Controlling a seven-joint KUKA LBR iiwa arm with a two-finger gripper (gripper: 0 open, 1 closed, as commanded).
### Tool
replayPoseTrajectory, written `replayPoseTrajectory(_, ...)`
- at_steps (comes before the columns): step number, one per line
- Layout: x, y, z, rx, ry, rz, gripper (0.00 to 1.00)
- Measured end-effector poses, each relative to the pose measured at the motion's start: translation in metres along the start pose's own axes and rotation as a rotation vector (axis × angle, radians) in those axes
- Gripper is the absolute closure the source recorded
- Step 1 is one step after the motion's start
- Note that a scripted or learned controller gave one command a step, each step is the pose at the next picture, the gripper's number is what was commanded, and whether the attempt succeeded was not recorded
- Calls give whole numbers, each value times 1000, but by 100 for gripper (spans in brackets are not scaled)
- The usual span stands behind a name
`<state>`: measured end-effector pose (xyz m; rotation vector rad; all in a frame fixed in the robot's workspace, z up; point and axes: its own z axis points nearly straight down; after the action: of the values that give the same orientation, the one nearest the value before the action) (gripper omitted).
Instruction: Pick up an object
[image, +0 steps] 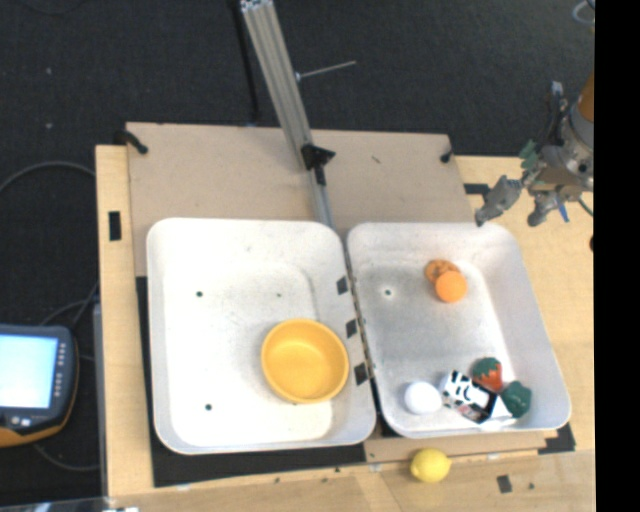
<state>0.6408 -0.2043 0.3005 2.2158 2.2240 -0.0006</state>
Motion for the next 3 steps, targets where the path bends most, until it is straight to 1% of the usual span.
replayPoseTrajectory(1,-1,0,0,1,-2,0,0)
replayPoseTrajectory(2,6,3,53,0,-2,-1,0)
replayPoseTrajectory(3,7,-6,106,1,-2,4,0)
